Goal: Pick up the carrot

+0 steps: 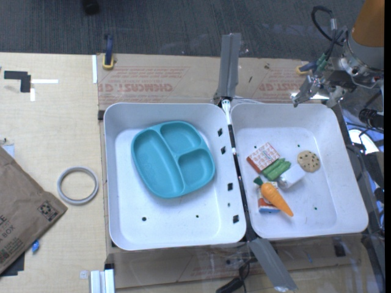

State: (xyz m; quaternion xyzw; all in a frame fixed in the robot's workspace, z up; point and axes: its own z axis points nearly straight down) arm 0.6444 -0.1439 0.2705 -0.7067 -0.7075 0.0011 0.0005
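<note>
Nearest us, at the lower left, we see a brown cardboard box [21, 215], with a roll of tape [77, 184] just beside it on the bench. The left bin [116, 163] holds a teal divided plate [173, 159]. In the right bin [342, 163] the carrot [276, 199] lies on a small packet, next to a green item [274, 169], a red-and-white packet [263, 156] and a cookie [309, 160]. The gripper [314, 90] hangs above that bin's far right corner, well apart from the carrot, its fingers spread and holding nothing.

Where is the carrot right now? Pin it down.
The carrot lies in the right bin, toward its near edge, just below the green item and the cookie up to its right.
</note>
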